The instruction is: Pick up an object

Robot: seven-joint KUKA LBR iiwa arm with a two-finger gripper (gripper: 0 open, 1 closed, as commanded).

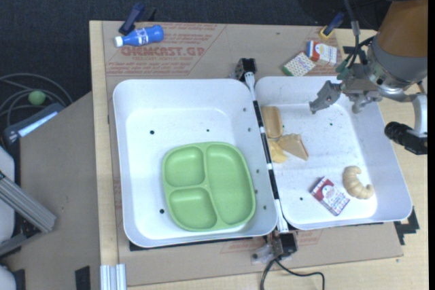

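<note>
The right bin (380,146) holds a tan bread piece (272,121) against its left wall. Just below that lies a pale wedge of bread (289,146). A croissant (357,182) and a red-and-white packet (330,195) sit near the front right. My gripper (338,104) hangs over the bin's far end, to the upper right of the bread. It is open with its fingers spread, and nothing is between them. In the left bin (136,112) sits a green divided plate (207,185).
On the bench behind the bins lie a blue-and-white bottle (139,36) and two small printed packets (299,64) (325,52). A black clamp (246,68) joins the bins at the far edge. The arm's grey and orange body (401,30) rises at the right.
</note>
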